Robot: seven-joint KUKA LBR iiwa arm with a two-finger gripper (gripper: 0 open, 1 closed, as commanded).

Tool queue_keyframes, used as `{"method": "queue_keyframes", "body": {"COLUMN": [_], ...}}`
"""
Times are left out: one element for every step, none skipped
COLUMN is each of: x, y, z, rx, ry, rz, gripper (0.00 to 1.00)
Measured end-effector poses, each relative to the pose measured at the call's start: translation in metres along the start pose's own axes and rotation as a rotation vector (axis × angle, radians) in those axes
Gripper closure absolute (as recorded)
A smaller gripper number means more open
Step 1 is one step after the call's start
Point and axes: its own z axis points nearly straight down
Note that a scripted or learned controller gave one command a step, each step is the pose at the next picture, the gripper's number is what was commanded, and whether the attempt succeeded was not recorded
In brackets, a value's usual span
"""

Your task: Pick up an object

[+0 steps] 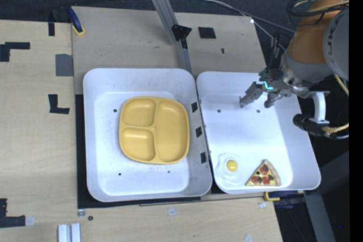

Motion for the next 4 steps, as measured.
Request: {"method": "queue_keyframes", "body": {"x": [0.0, 0.001, 0.001, 0.002], "y": [0.001, 0.001, 0.0, 0.0], "z": [-0.002, 0.042, 0.095, 0.083], "rx": [-0.005, -0.001, -0.003, -0.003], "ry": [-0.001, -0.002, -0.002, -0.002], "rz": [-0.001, 0.0, -0.001, -0.001], "gripper": [0.0, 0.0, 0.0, 1.0]}}
